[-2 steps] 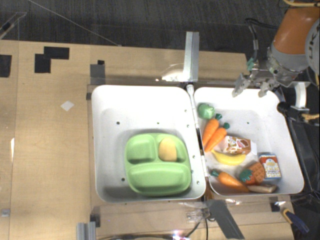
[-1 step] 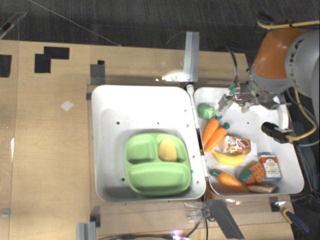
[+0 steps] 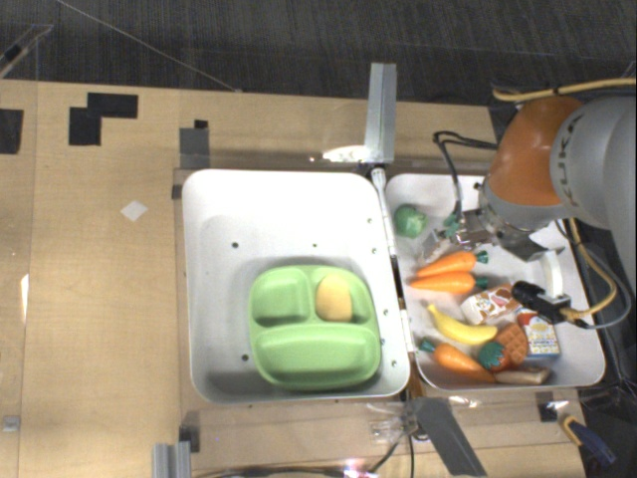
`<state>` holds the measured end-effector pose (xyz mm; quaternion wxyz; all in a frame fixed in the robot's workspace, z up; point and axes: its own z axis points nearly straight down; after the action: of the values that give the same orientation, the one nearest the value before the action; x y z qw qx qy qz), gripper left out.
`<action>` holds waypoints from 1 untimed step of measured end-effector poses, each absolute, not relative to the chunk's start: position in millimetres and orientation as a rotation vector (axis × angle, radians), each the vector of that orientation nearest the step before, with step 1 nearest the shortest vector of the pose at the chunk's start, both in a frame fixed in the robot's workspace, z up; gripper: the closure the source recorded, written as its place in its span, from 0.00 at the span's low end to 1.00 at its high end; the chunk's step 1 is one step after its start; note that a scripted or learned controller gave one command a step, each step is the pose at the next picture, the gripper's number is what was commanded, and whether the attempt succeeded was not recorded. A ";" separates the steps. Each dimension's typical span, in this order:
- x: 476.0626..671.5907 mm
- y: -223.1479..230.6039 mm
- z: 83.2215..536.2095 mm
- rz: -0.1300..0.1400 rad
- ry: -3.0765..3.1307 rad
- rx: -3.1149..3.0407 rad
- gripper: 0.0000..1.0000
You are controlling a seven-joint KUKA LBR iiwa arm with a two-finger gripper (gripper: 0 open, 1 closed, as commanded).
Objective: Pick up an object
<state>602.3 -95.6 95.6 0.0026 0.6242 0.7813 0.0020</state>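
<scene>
The right bin [image 3: 587,361] holds a pile of toy food. At its far left lies a green ball [image 3: 409,219]. Two orange carrots [image 3: 448,264] lie side by side below it. Nearer the front are a yellow banana [image 3: 460,329], a third carrot [image 3: 458,358], a white and red packet [image 3: 488,307] and a brown waffle-like piece [image 3: 511,345]. My gripper [image 3: 463,229] hangs low over the bin's far part, between the green ball and the upper carrot. The wrist hides its tip.
The left bin [image 3: 224,227] bears a green divided plate [image 3: 314,352] with a yellow egg-shaped piece [image 3: 334,297] in its upper right compartment. A metal post [image 3: 380,108] stands behind the wall between the bins. Black cables [image 3: 542,302] trail over the right bin.
</scene>
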 end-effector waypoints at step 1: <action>545.2 -123.7 92.0 0.021 2.147 2.275 0.00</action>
<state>545.2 -123.7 92.0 0.0064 0.7272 0.6864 0.0068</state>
